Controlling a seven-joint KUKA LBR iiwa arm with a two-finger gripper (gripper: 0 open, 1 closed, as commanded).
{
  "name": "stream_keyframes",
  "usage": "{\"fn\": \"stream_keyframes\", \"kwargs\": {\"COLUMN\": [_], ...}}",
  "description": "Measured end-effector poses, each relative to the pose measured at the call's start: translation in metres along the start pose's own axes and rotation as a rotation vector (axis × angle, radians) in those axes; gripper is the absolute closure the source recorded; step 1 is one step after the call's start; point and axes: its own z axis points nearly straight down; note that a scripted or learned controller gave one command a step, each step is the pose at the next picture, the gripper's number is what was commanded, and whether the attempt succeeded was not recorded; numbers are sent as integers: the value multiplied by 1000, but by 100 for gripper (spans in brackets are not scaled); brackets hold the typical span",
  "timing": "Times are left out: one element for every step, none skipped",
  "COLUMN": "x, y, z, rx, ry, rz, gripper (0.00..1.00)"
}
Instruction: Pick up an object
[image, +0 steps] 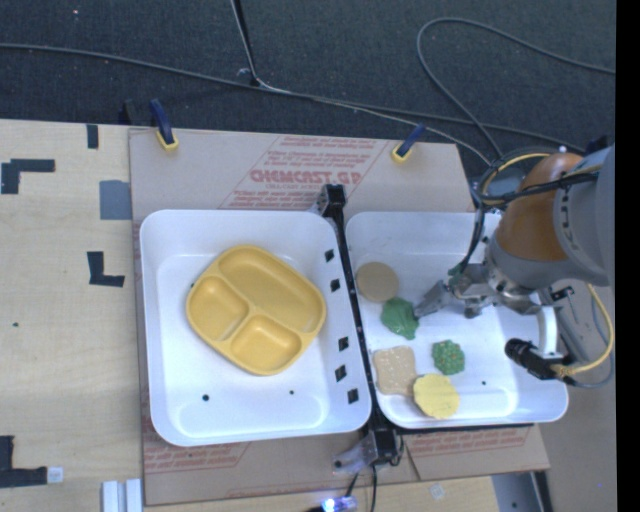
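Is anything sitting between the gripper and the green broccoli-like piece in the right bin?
Nothing visible. The gripper sits just right of the green piece over bare bin floor. The tan disc, cracker and smaller green piece lie off that line.

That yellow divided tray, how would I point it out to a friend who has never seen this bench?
Look at the left white bin. The yellow plastic tray lies there tilted, with three compartments. The small food pieces all lie in the right white bin.
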Motion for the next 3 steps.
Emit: {"fn": "stream_keyframes", "kwargs": {"x": [0, 6, 5], "y": [1, 9, 10], "z": [-14, -71, -135], "rx": [-1, -7, -9], "ry": [0, 0, -1], "rz": [0, 0, 0], "gripper": [100, 100, 100]}}
